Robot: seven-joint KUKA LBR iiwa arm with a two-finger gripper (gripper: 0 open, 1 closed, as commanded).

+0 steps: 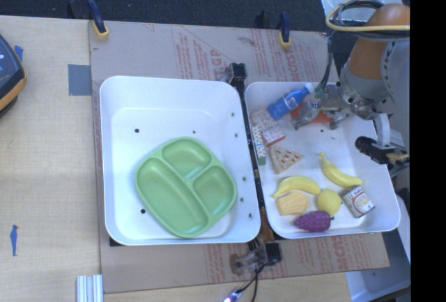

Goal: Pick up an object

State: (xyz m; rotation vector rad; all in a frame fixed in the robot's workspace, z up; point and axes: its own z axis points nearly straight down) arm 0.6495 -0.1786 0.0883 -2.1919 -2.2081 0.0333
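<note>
My gripper hangs low over the far part of the right bin, its two fingers spread apart and nothing visible between them. A blue bottle lies just to its left, close to the left finger. A small orange-red piece shows right by the gripper's body. Nearer the front lie two bananas, a lemon, a yellow corn piece, purple grapes and a small can.
A red-and-white packet and a triangular cracker lie by the right bin's left wall. The left bin holds a green divided plate. Clamps stand at the board's far edge.
</note>
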